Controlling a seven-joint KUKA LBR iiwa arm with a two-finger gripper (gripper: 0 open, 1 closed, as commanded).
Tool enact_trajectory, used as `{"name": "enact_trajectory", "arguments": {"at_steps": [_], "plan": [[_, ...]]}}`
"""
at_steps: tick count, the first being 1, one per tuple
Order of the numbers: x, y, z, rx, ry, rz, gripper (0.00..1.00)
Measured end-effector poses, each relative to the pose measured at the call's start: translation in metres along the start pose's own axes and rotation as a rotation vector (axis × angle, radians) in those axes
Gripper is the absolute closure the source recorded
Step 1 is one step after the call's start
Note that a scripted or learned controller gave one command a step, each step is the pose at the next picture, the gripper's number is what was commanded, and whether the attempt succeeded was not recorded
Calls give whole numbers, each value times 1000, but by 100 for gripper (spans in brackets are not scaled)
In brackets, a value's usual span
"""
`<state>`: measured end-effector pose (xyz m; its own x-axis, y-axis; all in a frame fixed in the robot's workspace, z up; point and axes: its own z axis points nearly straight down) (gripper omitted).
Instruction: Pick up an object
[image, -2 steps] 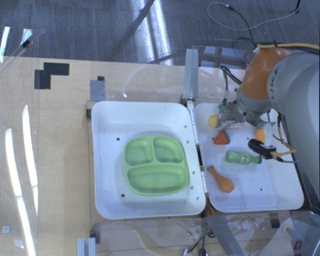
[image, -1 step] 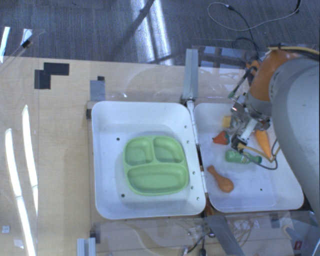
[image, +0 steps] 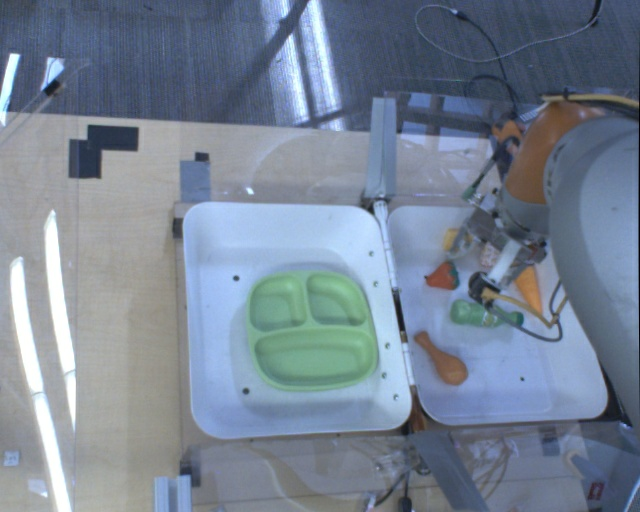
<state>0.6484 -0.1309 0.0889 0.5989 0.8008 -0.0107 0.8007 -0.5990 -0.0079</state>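
Green three-compartment plastic tray (image: 311, 331) sits in left white bin (image: 205, 300); right white bin (image: 540, 395) holds green plastic bottle (image: 484, 316), orange toy drumstick (image: 441, 358), beside each other.

Both white bins (image: 200, 300) look like smooth, slightly glossy plastic. The green tray (image: 312, 331) is matt plastic, and the bench (image: 100, 300) at 9 o'clock is pale wood under a shiny sheen.

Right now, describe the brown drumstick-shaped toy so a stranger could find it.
Look in the right white bin, the one without the green divided plate. The brown drumstick-shaped toy lies nearest the front edge, below the green bottle-shaped toy; alone, it has a bulbous end and narrow handle.
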Motion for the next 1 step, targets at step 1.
{"name": "enact_trajectory", "arguments": {"at_steps": [1], "plan": [[-47,49,-99,-17,12,-162,0]]}}
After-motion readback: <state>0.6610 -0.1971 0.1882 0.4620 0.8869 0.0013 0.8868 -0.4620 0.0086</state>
